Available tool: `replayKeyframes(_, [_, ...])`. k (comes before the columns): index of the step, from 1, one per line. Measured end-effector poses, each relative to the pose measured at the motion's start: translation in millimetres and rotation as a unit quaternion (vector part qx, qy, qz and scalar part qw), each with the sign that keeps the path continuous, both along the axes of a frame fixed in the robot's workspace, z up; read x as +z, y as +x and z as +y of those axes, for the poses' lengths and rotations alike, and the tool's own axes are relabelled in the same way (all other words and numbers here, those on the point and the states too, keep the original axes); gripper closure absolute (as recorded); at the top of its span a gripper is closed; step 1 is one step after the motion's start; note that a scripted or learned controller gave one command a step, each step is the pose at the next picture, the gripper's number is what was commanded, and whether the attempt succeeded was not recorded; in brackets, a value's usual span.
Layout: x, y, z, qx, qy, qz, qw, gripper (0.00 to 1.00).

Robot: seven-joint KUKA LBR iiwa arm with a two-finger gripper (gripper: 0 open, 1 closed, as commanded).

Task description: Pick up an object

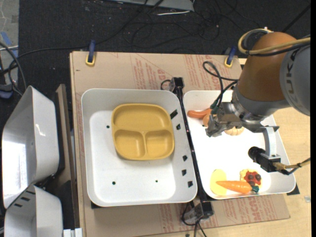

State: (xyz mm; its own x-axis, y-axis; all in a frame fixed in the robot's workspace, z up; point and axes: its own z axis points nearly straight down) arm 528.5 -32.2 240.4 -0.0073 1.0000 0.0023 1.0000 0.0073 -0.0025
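Observation:
My gripper point(216, 126) hangs low over the back part of the right bin point(232, 152), coming in from the right under the orange-banded wrist. An orange sausage-shaped piece point(198, 114) lies just to its left, near the bin's back left corner. A pale beige object point(235, 131) peeks out right beside the gripper, partly hidden by it. At the bin's front lie an orange carrot point(234, 185) on a yellow piece point(217, 179) and a small red, green and yellow toy point(252, 177).
The left bin point(98, 181) holds a yellow divided plate point(143, 131). A black divider with clips runs between the bins. Two white tubs point(29, 132) stand off the bench at the left.

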Motion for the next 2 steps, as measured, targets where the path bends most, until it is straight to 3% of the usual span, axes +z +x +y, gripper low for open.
replayKeyframes(2, [3, -25, 104, 0.001, 0.0001, -0.001, 1.0000, 1.00])
